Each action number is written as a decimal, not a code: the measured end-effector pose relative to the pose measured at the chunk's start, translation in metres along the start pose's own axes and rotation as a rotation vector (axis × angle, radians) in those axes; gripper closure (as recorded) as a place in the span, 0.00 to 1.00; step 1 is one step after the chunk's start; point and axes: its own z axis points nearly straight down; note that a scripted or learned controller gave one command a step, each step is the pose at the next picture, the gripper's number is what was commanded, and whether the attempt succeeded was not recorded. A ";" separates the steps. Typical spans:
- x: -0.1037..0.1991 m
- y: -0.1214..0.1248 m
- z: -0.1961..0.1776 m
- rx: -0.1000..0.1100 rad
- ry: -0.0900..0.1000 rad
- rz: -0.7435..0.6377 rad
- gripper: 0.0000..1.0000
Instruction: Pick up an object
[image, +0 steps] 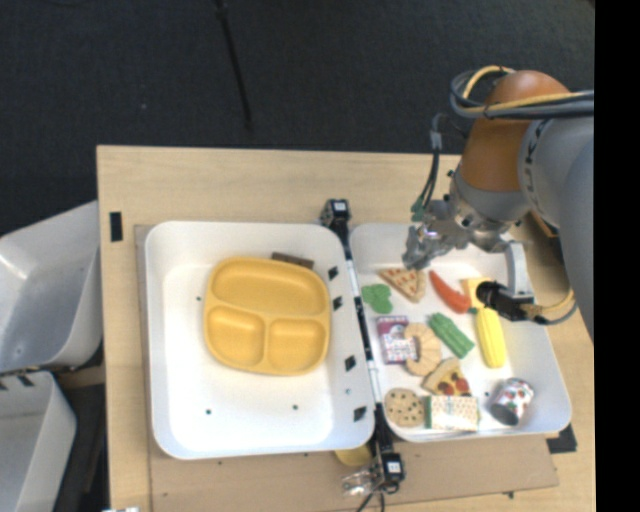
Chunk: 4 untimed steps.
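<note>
Fingers (420, 252) hang above pizza slice (405, 283); grip state indiscernible; no legible writing.

A yellow divided tray (268, 315) in a white bin (170, 400); green block (451, 334), yellow corn (490, 337).

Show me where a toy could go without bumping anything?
Most room is in the left bin: the bare white floor around the yellow tray, widest along the near edge. The right bin is crowded with the pizza slice, corn and cookie; only its far corners are bare.
</note>
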 end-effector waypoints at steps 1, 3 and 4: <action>0.035 -0.005 -0.013 0.003 0.003 -0.003 1.00; 0.138 -0.026 -0.095 -0.004 0.006 -0.010 1.00; 0.209 -0.060 -0.058 0.008 0.004 -0.007 1.00</action>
